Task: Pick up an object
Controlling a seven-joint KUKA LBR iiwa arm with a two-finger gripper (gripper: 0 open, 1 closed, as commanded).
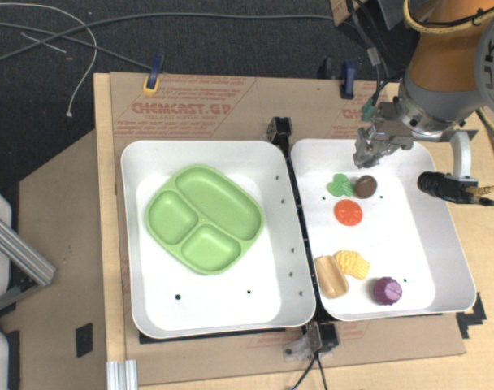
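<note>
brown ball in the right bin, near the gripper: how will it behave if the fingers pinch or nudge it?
The brown ball looks round and smooth, so it probably rolls if nudged and may squirt out of an off-centre pinch. It sits against the green piece, which may block rolling that way. It looks like small toy food, so likely light.

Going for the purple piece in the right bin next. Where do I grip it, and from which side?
Come straight down on the purple toy and close the jaws across its rounded middle. It sits apart from the yellow corn, though close to the bin's near wall, so avoid a sideways approach.
</note>
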